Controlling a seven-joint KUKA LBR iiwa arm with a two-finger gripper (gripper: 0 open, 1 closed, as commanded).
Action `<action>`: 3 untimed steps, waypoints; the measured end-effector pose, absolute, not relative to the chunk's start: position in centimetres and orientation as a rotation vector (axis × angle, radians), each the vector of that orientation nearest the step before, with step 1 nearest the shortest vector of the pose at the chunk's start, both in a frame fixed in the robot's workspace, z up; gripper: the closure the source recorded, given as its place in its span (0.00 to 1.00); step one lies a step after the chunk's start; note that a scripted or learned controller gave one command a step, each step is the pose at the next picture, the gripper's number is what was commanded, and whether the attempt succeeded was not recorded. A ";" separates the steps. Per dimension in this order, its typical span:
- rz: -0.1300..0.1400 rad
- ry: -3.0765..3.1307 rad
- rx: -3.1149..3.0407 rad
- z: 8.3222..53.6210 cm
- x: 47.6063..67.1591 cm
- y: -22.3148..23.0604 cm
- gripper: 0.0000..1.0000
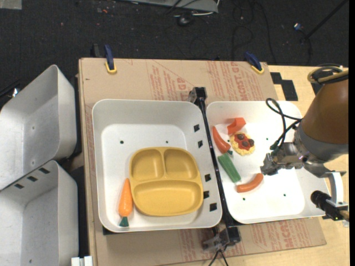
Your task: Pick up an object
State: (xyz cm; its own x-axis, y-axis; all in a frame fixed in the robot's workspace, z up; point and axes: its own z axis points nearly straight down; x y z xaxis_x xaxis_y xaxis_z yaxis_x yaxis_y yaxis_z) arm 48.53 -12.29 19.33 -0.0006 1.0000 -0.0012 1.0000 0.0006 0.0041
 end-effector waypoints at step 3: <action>0.001 2.228 2.214 28.2 50.1 -8.2 1.00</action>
State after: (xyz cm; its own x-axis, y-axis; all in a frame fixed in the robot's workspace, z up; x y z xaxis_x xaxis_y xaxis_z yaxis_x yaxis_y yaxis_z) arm 50.06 -8.22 28.19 -0.0065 1.0000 0.0003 1.0000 0.0065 0.0008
